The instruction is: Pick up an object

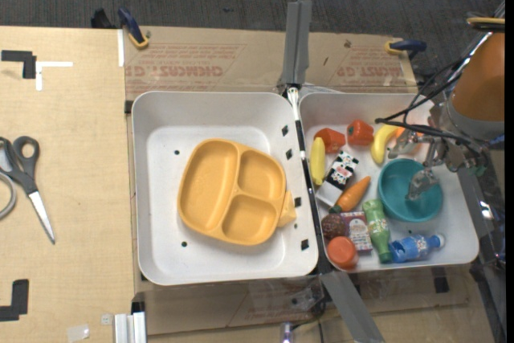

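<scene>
The right bin (462, 241) holds several small objects: a teal bowl (400, 201), two yellow bananas (318, 159) (384, 142), a carrot (353, 193), a cow-print carton (344, 169), a green bottle (376, 225) and a blue bottle (414, 247). Red and orange toy foods (329, 139) (360, 131) lie at the back of the bin. An orange-lidded jar (343, 253) sits at the front. My gripper (422, 181) hangs over the teal bowl, reaching down into its right half. I see nothing held in it.
The left bin (152, 173) carries a yellow divided plate (233, 193). Scissors (28, 181) lie on the bench at far left. Blue clamps (132, 26) (408, 46) grip the cardboard behind the bins. Cables trail from the arm's wrist (450, 136) over the right bin's back corner.
</scene>
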You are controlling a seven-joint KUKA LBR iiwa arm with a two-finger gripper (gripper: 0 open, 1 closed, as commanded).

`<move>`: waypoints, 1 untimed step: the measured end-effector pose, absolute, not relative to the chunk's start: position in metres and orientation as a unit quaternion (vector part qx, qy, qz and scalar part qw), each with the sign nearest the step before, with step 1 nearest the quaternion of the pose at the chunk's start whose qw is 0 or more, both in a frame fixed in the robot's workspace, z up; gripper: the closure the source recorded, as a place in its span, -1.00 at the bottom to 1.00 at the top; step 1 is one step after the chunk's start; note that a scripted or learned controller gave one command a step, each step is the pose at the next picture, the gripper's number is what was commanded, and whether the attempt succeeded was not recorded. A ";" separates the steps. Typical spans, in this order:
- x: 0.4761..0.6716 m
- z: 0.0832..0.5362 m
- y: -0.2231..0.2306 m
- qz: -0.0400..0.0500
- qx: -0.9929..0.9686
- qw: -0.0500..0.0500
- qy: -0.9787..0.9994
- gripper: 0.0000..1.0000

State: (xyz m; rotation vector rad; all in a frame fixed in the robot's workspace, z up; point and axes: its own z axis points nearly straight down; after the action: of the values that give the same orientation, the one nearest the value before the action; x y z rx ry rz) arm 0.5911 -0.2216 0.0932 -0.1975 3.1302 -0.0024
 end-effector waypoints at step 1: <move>0.588 0.093 -0.166 0.000 -0.045 0.002 0.999 -1.00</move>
State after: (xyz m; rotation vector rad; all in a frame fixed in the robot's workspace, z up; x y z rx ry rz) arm 0.5880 -0.1660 0.0926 -0.1409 3.1352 0.0001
